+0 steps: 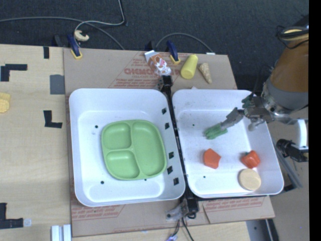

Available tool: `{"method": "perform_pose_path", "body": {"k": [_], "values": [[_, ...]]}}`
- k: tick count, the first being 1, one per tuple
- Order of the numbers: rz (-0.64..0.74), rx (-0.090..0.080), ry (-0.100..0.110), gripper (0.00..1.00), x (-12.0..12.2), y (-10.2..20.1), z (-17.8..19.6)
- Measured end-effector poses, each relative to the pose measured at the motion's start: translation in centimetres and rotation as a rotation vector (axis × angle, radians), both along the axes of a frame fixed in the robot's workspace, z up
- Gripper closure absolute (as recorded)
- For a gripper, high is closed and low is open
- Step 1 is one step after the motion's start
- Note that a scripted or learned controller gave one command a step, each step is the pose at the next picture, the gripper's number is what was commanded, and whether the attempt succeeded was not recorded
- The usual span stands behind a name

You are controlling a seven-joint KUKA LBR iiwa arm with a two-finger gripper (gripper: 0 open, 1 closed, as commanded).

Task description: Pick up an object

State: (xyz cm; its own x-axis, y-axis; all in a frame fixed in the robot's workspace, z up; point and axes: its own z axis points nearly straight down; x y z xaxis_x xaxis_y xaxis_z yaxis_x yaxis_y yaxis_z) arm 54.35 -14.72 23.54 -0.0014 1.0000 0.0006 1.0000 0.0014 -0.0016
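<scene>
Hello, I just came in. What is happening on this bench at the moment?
A grey robot arm reaches in from the right, and its gripper is down in the right bin, right at a green object. Whether it grips it cannot be told. Two orange pieces and a beige round piece lie nearby in that bin. The left bin holds a green divided plate.

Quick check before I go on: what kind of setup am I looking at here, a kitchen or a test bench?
Most likely a lab test bench, not a kitchen: two white bins sit on cardboard clamped to the bench, cables trail behind, and the food pieces look like toys, such as the green piece beside the pincer.
</scene>
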Motion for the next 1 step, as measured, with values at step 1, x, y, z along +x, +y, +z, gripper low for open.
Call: {"method": "perform_pose_path", "body": {"k": [1], "values": [[-0.001, 0.002, 0.005, 0.00, -2.81, 3.72, -13.77]]}}
